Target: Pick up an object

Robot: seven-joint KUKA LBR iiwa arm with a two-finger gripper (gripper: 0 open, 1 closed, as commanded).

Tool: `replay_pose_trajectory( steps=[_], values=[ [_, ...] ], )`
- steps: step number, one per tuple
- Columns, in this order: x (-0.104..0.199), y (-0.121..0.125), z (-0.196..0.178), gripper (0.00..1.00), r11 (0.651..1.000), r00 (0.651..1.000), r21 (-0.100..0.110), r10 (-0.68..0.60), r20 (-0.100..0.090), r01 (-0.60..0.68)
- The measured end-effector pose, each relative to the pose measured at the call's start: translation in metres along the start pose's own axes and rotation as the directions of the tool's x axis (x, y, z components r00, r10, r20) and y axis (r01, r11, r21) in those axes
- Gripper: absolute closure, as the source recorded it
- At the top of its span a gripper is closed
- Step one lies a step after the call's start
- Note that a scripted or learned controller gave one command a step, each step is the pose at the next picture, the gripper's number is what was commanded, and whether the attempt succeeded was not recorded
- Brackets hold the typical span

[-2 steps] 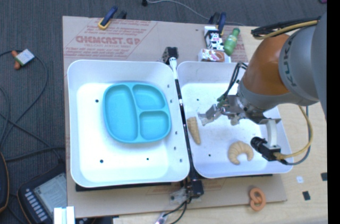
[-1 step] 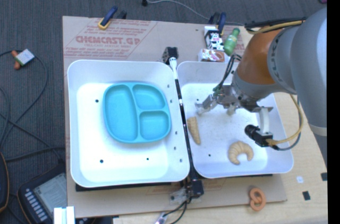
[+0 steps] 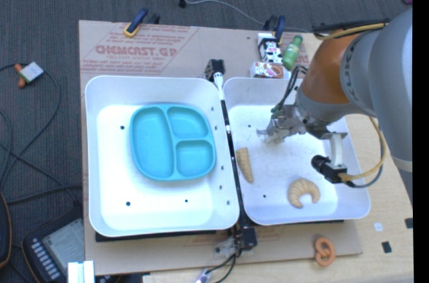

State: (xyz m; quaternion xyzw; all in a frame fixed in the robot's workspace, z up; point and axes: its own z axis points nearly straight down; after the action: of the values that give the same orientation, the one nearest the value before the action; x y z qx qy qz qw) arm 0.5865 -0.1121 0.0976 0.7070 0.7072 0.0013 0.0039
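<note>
White bin [image 3: 355, 208] on the right holds my claw [image 3: 273, 132], low over its floor. Whether it is clenched, I cannot tell. Croissant [image 3: 303, 192] lies nearby.

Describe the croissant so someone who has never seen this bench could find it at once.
Look at the right bin of the two white ones. Near its front edge lies the croissant, a tan crescent below the claw. Its neighbour, the cone, is straight and lies by the bin's left wall; the croissant is curved.
</note>
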Motion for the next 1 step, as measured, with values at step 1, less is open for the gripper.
replay_pose_trajectory(
  steps=[1],
  values=[
    [0.0222, -0.0949, -0.0877, 1.0, 1.0, 1.0, 0.008, 0.0, -0.004, 0.0]
  ],
)
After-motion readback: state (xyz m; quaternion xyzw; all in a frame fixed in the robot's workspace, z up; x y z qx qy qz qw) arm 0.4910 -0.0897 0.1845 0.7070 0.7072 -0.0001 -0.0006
